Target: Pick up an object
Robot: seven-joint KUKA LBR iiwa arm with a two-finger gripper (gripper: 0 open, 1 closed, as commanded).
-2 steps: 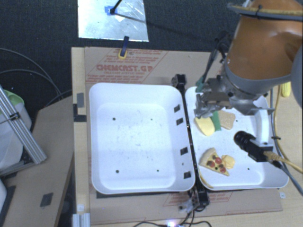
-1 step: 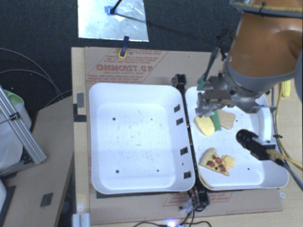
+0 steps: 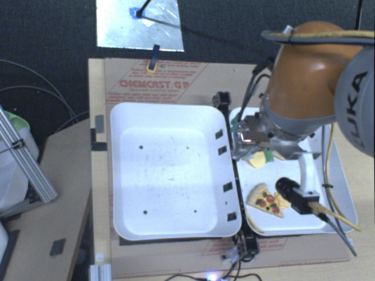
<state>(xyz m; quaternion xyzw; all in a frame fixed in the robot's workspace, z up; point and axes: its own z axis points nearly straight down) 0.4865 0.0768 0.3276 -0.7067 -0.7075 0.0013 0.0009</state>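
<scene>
The right bin [image 3: 340, 206] holds a toy pizza slice [image 3: 266, 201] near its front left corner. A yellow piece [image 3: 257, 160] and a small green piece [image 3: 268, 155] lie just behind it, beside the bin's left wall. The arm's orange and grey wrist hangs low over the back half of this bin, and the gripper [image 3: 249, 139] shows at its left side, right above the yellow and green pieces. The wrist hides the fingertips and whatever lies under it.
The left bin [image 3: 170, 171] is a wide white tray with a few small dark dots on its floor. Black clips [image 3: 225, 168] run along the divide between the bins. Cardboard [image 3: 158, 81] lies under both bins.
</scene>
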